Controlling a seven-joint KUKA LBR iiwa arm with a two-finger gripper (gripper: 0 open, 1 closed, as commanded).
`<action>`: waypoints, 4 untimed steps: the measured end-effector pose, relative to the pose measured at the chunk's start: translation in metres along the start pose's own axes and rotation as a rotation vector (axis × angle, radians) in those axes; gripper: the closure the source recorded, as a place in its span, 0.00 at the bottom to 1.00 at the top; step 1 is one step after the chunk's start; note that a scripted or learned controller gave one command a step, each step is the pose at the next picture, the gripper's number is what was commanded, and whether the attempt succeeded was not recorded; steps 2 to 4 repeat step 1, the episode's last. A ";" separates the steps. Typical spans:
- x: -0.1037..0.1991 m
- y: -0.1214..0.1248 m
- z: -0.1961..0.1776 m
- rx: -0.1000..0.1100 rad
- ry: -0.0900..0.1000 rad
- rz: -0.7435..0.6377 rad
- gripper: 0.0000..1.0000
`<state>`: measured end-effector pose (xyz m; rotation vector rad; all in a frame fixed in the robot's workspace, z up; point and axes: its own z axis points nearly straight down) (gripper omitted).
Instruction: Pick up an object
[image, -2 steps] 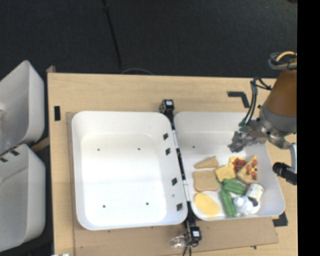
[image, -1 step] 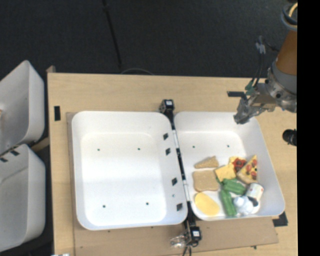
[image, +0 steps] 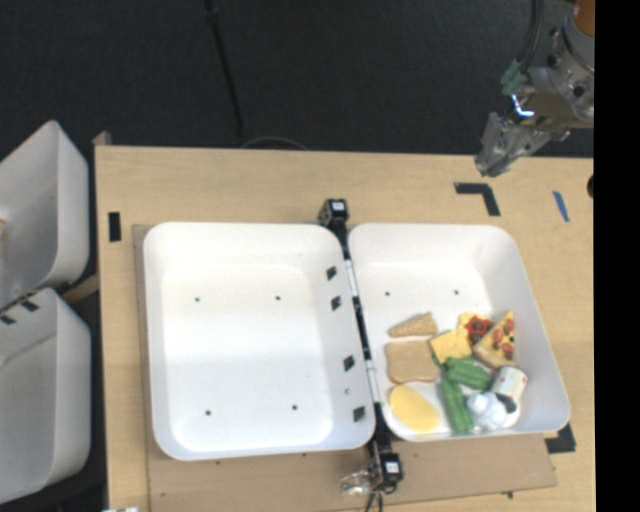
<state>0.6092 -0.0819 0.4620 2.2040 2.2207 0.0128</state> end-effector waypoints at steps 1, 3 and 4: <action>0.016 -0.024 0.149 0.033 0.004 0.009 1.00; 0.016 -0.024 0.149 0.033 0.004 0.009 1.00; 0.016 -0.024 0.149 0.033 0.004 0.009 1.00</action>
